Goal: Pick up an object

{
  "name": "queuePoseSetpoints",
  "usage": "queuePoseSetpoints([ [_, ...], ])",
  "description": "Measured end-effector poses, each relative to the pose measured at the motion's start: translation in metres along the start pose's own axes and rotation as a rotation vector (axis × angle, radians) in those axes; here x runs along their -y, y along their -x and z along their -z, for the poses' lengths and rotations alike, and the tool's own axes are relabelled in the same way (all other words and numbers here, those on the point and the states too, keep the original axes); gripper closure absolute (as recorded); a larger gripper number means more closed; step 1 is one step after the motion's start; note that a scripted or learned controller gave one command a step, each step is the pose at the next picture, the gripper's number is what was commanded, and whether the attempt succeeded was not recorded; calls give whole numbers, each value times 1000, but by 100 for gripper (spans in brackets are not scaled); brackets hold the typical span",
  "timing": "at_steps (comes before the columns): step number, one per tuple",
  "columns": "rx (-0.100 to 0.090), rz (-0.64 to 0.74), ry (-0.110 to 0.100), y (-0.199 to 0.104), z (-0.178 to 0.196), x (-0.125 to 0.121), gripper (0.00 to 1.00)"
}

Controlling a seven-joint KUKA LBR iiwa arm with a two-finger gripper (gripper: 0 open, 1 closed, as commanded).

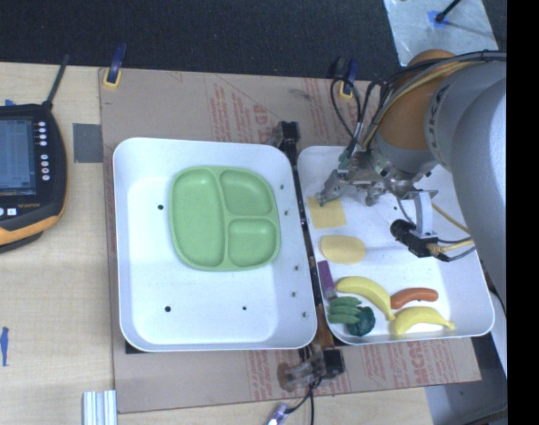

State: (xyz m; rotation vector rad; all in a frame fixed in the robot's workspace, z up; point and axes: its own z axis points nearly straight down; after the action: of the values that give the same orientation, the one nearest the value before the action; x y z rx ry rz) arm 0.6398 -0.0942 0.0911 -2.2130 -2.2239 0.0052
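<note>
My gripper (pixel 350 193) hangs over the far left part of the right bin (pixel 468 273), with its fingers spread apart and nothing between them. Just under its left finger (pixel 327 194) lies a flat yellow cheese slice (pixel 329 213). Nearer the front is a pale yellow oval piece (pixel 342 249), then a banana (pixel 365 292), a green broccoli (pixel 351 316), a red sausage (pixel 413 297) and a second banana (pixel 420 323). A small purple piece (pixel 326 277) lies against the bin's left wall.
The left bin (pixel 145 308) holds a green divided plate (pixel 225 218). The arm's grey body and orange band (pixel 419 118) cover the right bin's far right side. A black cable connector (pixel 412 237) hangs over that bin. A teach pendant (pixel 17 171) sits at far left.
</note>
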Motion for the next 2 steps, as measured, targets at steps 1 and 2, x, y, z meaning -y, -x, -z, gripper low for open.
queuePoseSetpoints([
  [1, 1, -2, 4, 32, 6, -17, 0],
  [2, 1, -1, 0, 10, 0, 52, 0],
])
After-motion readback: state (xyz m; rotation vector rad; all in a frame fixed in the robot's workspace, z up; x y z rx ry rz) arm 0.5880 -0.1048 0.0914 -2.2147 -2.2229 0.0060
